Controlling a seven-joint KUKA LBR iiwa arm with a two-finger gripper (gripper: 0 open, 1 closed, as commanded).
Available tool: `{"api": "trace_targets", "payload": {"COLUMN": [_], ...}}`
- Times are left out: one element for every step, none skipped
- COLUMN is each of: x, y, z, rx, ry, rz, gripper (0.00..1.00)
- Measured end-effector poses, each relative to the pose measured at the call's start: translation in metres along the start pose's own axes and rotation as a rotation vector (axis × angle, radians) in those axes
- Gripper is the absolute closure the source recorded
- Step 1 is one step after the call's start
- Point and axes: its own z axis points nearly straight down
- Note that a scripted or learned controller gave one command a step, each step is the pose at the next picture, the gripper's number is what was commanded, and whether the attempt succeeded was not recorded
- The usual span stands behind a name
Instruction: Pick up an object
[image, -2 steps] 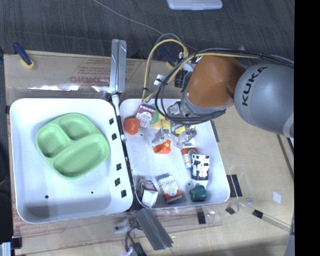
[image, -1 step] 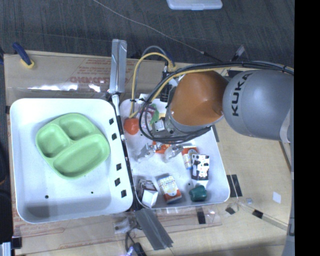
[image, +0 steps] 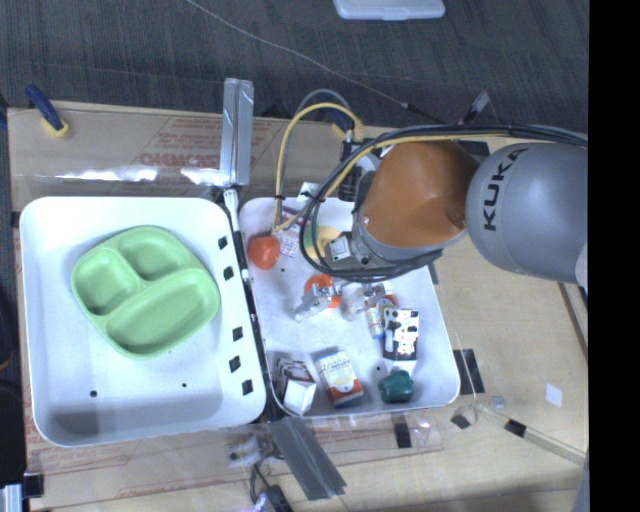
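The arm (image: 470, 205) reaches in from the right and hangs over the right bin (image: 440, 345). Its orange band and wrist cover the upper middle of that bin. The gripper (image: 372, 305) points down into the bin, among the loose items near its centre. You cannot tell from this view how the jaws stand: the wrist above and the clutter around hide them.

No object is seen lifted. Treat the pick as not yet done.

Candidate objects, all lying in the right bin:
- An orange ball (image: 264, 251) near the left wall, upper part.
- A small orange-and-silver piece (image: 320, 293) just left of the gripper.
- A black-and-white box (image: 402, 333) just below and right of the gripper.
- A green lump (image: 397, 386) near the lower wall.
- A printed pack (image: 337, 374) left of the green lump.
- A small white carton (image: 297, 390) in the lower left corner.

The left bin (image: 45, 330) holds a green divided plate (image: 145, 290), well apart from the arm.

Judgement: the gripper is low and close to the centre cluster, so the step in hand looks like the descent or the grasp itself. What is left: close on one item, then raise it free of the bin. Confirm a hold only when you see an item between the jaws.
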Motion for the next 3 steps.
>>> {"api": "trace_targets", "payload": {"x": [-0.032, -0.033, 0.048], "y": [-0.015, -0.016, -0.012], "z": [0.0, -0.011, -0.024], "rx": [0.001, 0.003, -0.001], "ry": [0.0, -0.002, 0.001], "rz": [-0.116, -0.118, 0.005], "gripper": [0.0, 1.0, 1.0]}}
